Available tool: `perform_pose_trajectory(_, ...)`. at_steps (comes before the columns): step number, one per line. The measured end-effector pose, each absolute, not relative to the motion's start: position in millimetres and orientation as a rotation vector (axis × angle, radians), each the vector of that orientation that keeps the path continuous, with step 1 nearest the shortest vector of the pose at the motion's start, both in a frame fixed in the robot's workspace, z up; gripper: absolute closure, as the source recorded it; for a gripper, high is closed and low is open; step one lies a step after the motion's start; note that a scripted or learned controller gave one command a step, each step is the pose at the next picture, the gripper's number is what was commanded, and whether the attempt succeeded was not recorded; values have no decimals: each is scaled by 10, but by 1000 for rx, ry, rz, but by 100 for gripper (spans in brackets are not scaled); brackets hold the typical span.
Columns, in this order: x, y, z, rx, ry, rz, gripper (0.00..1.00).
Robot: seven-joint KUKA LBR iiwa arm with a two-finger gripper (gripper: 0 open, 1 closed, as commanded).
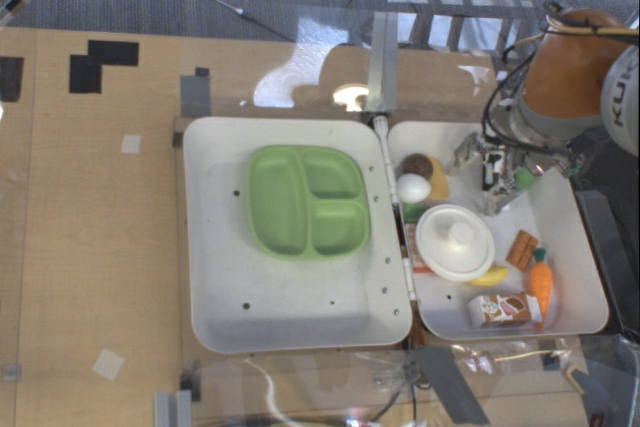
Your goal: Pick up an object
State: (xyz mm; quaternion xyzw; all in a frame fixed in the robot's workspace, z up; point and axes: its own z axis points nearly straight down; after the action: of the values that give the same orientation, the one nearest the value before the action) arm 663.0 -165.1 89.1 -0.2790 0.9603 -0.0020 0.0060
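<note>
Reading across from the left side of the table (90, 215):
Left bin (215, 305): a shallow white tray holding a green divided plate (307, 201), which lies flat near its middle.
Divider: the two bins sit side by side, their rims touching along the middle.
Right bin (585, 305): shallow and white, crowded with small things.
Back left corner of right bin: a brown round thing (417, 165) with a white egg (413, 187) just in front of it, touching or nearly so.
Centre of right bin: a white round lidded dish (456, 240), with a yellow banana piece (488, 276) at its front right edge.
Front of right bin: a small carton (503, 310) lying on its side.
Right of the dish: a brown block (522, 249) beside an orange carrot (541, 286), which points toward the front.
Claw (492, 183): hanging over the back of the right bin, behind the dish; whether its fingers are wide or narrow I cannot tell, and nothing is seen held.
Arm (570, 75): grey with an orange band, reaching in from the right.
</note>
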Motion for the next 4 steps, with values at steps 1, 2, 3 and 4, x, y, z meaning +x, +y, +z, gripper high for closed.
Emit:
perform_pose_trajectory(1, 6029, -1970, 899, -835, 3017, -8, 0)
perform_pose_trajectory(2, 6681, -1677, 892, -582, 3073, -3, 0)
perform_pose_trajectory(3, 5976, -1968, 899, -701, 3051, -8, 0)
perform_pose_trajectory(4, 5236, -2064, 914, -546, 3079, -10, 0)
